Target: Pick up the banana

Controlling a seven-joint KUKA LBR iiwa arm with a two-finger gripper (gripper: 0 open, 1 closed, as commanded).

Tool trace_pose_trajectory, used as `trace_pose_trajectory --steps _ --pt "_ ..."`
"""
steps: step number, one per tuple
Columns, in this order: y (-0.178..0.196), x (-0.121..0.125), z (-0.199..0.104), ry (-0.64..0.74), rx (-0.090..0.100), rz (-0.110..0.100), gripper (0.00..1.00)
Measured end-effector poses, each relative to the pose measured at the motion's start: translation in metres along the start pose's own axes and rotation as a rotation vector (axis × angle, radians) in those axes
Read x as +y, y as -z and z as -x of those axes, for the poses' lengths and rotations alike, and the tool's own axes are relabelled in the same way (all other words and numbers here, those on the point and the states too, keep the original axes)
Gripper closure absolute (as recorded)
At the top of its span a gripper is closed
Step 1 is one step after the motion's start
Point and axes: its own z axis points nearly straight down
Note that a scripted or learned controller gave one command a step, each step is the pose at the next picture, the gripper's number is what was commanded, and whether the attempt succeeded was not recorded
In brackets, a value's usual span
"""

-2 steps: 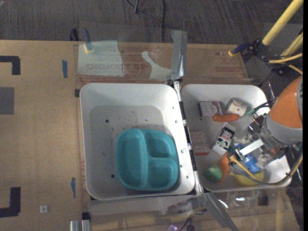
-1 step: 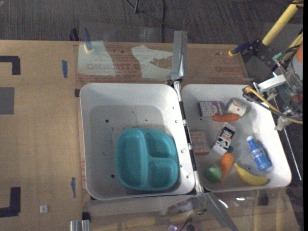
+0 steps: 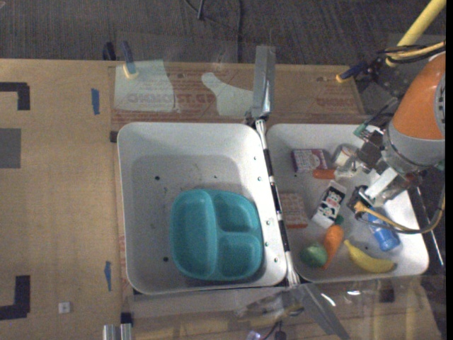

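Note:
The yellow banana (image 3: 369, 258) lies at the front right corner of the right bin (image 3: 419, 261), curving along the front wall. My gripper (image 3: 349, 159) hangs over the back half of that bin, well behind the banana, near a purple box (image 3: 309, 160). Nothing shows between it and the banana except other items.
An orange carrot (image 3: 333, 238) and a green round fruit (image 3: 313, 254) lie just left of the banana, and a blue object (image 3: 385, 237) sits right behind it. A white carton (image 3: 330, 204) and a flat reddish packet (image 3: 292, 210) lie mid-bin. The left bin (image 3: 141, 190) holds a teal divided tray (image 3: 216, 235).

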Motion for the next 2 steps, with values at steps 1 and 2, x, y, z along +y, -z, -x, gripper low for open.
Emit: trace_pose_trajectory --steps 1,2 --pt "-0.037 -0.047 0.052 0.320 0.000 0.001 0.00" --pt "-0.004 -0.019 0.089 0.397 0.000 0.006 0.00"
